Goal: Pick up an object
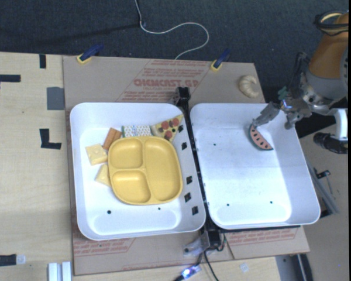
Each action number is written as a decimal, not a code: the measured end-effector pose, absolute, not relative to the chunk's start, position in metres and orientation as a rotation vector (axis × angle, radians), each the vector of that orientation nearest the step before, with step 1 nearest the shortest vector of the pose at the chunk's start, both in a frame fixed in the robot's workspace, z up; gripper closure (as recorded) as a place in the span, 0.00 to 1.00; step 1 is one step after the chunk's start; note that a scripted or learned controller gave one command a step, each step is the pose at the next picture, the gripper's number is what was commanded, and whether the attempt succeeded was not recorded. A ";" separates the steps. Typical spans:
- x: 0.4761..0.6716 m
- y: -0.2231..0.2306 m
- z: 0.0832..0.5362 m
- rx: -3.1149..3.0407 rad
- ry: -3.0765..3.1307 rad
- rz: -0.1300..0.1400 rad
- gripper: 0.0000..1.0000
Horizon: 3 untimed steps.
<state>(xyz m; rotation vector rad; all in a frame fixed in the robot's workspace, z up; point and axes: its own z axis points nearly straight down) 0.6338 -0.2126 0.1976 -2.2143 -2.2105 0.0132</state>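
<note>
The grey robot arm (327, 63) with its orange band reaches in over the far right corner of the right-hand shallow white plastic bin (245, 186), its two-finger hand (263, 120) hanging just above a small watermelon-slice toy, red with a dark rind (260, 138). One slim grey finger (268, 115) slants down toward the slice, its tip just beside the slice's upper end; whether the hand is spread or closed cannot be told from this angle, and nothing is seen caught between its fingers. The slice lies on the bin floor directly below and a little nearer the camera than the hand, close to the bin's far wall. Well to the left of the hand, across the black divider (190, 157) where the two bins meet, the left-hand white bin (128, 224) holds a yellow plastic plate with three compartments (145, 170). Tucked around the plate's far and left edges are several small toy foods: a pale yellow square cracker (96, 154), an orange-brown wafer (111, 138) and a pizza-slice piece with coloured dots (169, 126). Beyond the hand and slightly left, a small beige lump (250, 85) rests on the brown cardboard sheet (158, 81) that covers the counter under both bins, and a thin white cable (175, 31) loops across the dark carpet behind.
</note>
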 end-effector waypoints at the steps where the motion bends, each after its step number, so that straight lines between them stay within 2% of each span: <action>1: 0.637 -0.212 0.206 -2.219 -2.222 0.002 0.00; 3: 0.627 -0.199 0.106 -2.215 -2.221 0.007 0.00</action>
